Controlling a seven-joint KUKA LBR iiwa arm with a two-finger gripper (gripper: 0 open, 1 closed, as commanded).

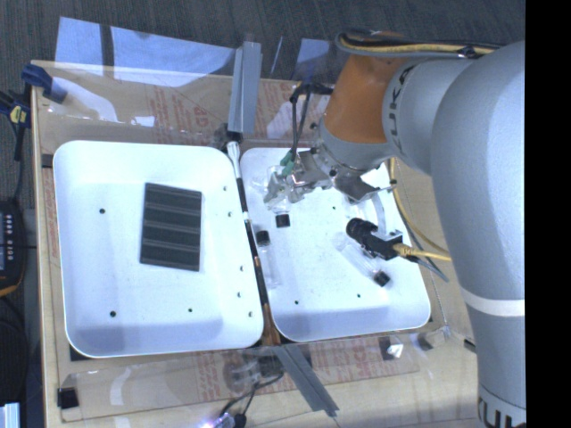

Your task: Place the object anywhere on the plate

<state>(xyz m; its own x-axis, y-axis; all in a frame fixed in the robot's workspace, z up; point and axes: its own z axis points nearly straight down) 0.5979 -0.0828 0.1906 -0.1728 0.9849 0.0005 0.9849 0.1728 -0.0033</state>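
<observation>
A dark grey ridged plate [171,226] lies flat in the middle of the left bin [80,168]. In the right bin [312,315], several small black blocks rest on the floor: one [283,220] just below the gripper, one [262,236] near the bin's left wall, and one [381,278] toward the right. My gripper [284,187] hangs low over the upper left part of the right bin, slightly above the nearest block. Nothing can be made out between its tips.
The grey arm with its orange band [361,105] covers the right bin's far right corner. A black cylindrical fitting with a yellow cable [370,236] sits over the bin's right half. A metal rail [243,87] stands behind the divide between the bins.
</observation>
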